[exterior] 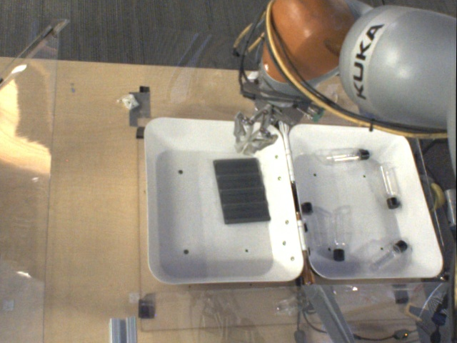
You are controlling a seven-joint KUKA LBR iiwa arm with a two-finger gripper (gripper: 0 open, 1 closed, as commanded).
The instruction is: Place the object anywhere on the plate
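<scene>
The grey KUKA arm with its orange band reaches in from the right and fills the upper right of the view, its cables looping around the wrist. Its two-finger metal gripper hangs over the far right corner of the left shallow white bin, just beyond the dark grey ribbed rectangular plate. Whether the fingers are apart or together cannot be told, and nothing can be made out between them.

The plate lies flat on the floor of the left bin, right of centre, slightly turned, with nothing resting on it. In the right shallow white bin lie clear plastic tubes with black caps: one near the far wall, one near the right wall, one in the near right corner, and one near the middle; about four can be counted, though their clear bodies are hard to trace. A black cap sits by the left wall.

The two bins touch side by side on a light wooden bench. A clear sheet glares at the left. Dark carpet lies beyond.
</scene>
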